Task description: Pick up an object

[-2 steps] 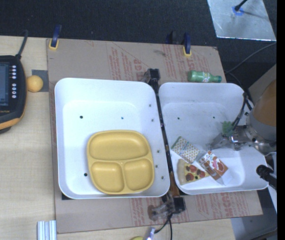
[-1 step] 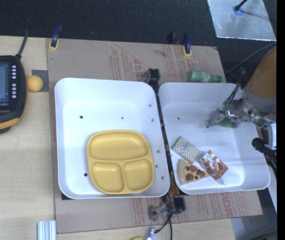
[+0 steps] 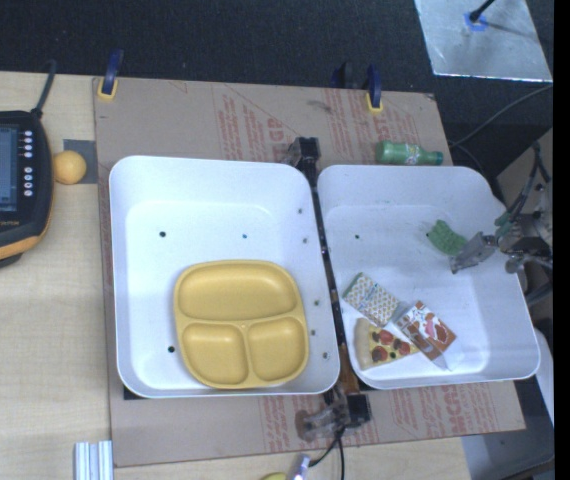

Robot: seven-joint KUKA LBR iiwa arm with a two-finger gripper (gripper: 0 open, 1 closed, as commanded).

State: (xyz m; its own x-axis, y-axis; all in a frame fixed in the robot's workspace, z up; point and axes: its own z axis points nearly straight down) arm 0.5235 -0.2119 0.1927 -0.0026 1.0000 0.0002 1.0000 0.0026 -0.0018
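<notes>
Over the right rim of the right bin (image 3: pixel 485 183), the gripper (image 3: pixel 477 250) reaches in from the side, its grey metal tip lying low above the white floor. Whether the jaws stand wide or narrow cannot be told from this view; nothing shows between them. Just beside the tip, toward the far wall of that bin, lies a small green object (image 3: pixel 445 236), close to the metal, though contact cannot be judged.

Toward the near wall of the same bin sits a cluster of flat things: a checkered packet (image 3: pixel 371 296), a pizza slice toy (image 3: pixel 382 346) touching the packet's near edge, and a red and white wrapper (image 3: pixel 427 330) lying tilted against the slice's right side. This cluster is well apart from the gripper.

Left of the right bin, and touching it along the shared edge, is the left bin (image 3: pixel 135 198). A yellow divided plate (image 3: pixel 240 322) lies flat in its near half, with one long compartment and two smaller ones.

Beyond the right bin's far wall, on the cardboard sheet (image 3: pixel 205 118) covering the desk (image 3: pixel 25 348), a green bottle (image 3: pixel 408 153) lies on its side. Left of the left bin, an orange ball (image 3: pixel 69 166) rests beside a teach pendant (image 3: pixel 0 196) with a dark screen.
</notes>
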